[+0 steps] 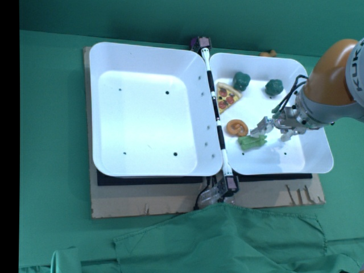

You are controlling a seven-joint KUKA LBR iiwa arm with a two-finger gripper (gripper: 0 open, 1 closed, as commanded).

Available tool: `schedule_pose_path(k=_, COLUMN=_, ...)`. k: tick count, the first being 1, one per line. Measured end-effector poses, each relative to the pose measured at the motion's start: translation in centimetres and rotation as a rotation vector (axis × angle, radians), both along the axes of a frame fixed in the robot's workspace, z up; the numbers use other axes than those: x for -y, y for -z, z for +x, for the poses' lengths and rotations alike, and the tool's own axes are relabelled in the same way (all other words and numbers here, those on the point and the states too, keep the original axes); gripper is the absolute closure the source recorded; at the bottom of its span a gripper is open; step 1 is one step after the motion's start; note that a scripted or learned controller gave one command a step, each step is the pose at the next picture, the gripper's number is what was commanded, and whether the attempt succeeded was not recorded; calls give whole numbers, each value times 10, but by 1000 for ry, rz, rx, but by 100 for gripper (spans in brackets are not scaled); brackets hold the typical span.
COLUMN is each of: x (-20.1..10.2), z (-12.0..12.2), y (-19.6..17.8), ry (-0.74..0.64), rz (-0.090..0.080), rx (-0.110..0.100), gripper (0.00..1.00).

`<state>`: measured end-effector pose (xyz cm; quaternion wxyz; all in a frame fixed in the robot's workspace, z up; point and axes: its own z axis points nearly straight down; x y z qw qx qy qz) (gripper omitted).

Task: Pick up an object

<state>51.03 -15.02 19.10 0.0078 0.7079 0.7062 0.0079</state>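
Camera view: arm enters from right, gripper (260,128) low in right bin (318,161), fingers apart w/ nothing between them, tips just above a green veg piece (252,143). Orange pretzel (237,127) just left of it. Pizza slice (227,95) & two dark green items (241,81) sit farther back.

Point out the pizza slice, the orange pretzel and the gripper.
pizza slice (227,95): camera view, on the topped middle of the slice.
orange pretzel (237,127): camera view, on its looped body.
gripper (261,127): camera view, at its fingertips, just above the light green piece (252,143).
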Motion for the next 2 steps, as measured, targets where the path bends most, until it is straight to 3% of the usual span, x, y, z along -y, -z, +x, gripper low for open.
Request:
schedule_pose_path(k=1, x=3, z=1, y=-10, ry=4, rz=-10, rx=12, gripper=100)
schedule_pose_path(k=2, x=3, z=7, y=-56, ry=0, rz=-4, rx=-13, gripper=100)
